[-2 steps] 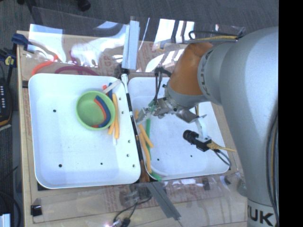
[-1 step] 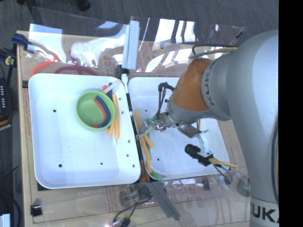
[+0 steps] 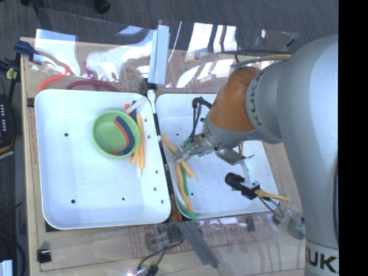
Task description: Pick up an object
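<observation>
Arm point(image 3: 276, 108) reaches in from the right and bends down into the right bin point(image 3: 175, 111). Tool point(image 3: 187, 149) sits low over the left half of that bin, near the wall next to the left bin point(image 3: 69, 177). Tool state: cannot tell. Its tip reads as a small blurred cluster that merges with the things beneath it, so no grip on anything can be confirmed. Several yellow sticks point(image 3: 185, 171) lie under and around the tool tip. One slants from the dividing wall toward the tool, and the others run from the tool toward the bin's near edge. Whether the tool touches them cannot be told. A green stick point(image 3: 185, 203) lies just beside the lower yellow ones and curves into the near left corner of the right bin. In the left bin a green bowl point(image 3: 109, 134) stands right of centre, upright, with blue and red pieces point(image 3: 125, 134) inside, against its right side. Orange sticks point(image 3: 140, 148) lie just beside the bowl's right rim, between the bowl and the dividing wall, roughly parallel to that wall. Both bins rest side by side on the counter point(image 3: 103, 243).
</observation>
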### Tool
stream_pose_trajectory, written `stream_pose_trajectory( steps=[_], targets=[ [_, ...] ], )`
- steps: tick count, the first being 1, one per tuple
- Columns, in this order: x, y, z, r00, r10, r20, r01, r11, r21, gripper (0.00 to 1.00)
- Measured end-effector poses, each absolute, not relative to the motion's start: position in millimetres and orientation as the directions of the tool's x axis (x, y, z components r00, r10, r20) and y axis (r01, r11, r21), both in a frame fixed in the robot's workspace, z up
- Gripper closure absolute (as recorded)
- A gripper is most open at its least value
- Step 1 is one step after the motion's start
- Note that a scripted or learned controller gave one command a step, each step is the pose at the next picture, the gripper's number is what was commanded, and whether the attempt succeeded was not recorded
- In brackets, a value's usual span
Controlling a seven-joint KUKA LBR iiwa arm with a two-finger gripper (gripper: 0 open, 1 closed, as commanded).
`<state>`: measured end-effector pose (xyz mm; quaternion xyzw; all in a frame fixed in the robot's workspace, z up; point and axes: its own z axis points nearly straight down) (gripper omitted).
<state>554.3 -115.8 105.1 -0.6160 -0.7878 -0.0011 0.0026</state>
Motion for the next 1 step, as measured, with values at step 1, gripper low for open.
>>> stream_pose_trajectory(
  steps=[1],
  targets=[
    [596.9, -71.6, 229.9, 0.001, 1.000, 0.000, 1.000, -0.001, -0.001, 1.00]
  ],
)
